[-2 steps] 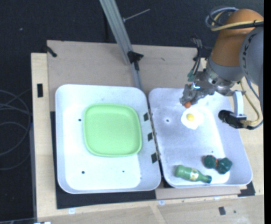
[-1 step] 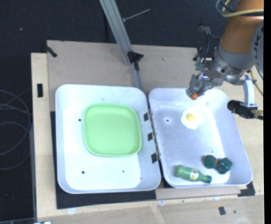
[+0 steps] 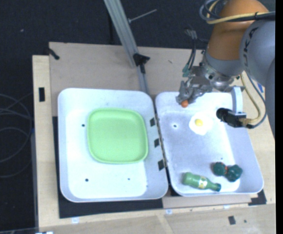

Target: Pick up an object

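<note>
My gripper [image 3: 185, 97] hangs over the far left corner of the right bin [image 3: 239, 145], below the grey arm with its orange band. A small orange object [image 3: 184, 103] shows right at its tip; whether it is gripped or just lies beneath is unclear. A white and yellow fried-egg toy [image 3: 199, 124] lies a little to the right and nearer. A green bottle [image 3: 200, 181] lies on its side by the bin's front wall. A dark green lumpy toy [image 3: 227, 170] sits in the front right corner.
The left bin [image 3: 73, 150] holds a light green square plate [image 3: 117, 135]. A grey pole [image 3: 124, 28] slants down from the top to the gap between the bins. A black cable fitting [image 3: 229, 117] hangs beside the arm over the right bin.
</note>
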Controlling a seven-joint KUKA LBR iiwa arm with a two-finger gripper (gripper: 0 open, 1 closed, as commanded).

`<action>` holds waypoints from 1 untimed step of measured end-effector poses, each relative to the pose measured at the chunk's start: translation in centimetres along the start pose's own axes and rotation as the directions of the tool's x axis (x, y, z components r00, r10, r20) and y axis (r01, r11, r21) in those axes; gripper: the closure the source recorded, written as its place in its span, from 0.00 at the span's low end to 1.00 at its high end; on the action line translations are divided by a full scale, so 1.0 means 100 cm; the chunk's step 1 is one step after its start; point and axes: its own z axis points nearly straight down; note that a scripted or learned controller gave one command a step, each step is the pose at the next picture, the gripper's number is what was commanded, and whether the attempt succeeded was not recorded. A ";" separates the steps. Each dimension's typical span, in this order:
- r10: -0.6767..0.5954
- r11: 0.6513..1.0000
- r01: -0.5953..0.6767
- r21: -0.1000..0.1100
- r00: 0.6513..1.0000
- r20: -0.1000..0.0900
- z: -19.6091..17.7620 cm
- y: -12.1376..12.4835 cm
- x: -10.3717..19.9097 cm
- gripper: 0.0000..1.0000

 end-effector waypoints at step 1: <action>-0.001 1.000 0.001 -0.001 1.000 -0.001 -0.007 0.005 0.050 1.00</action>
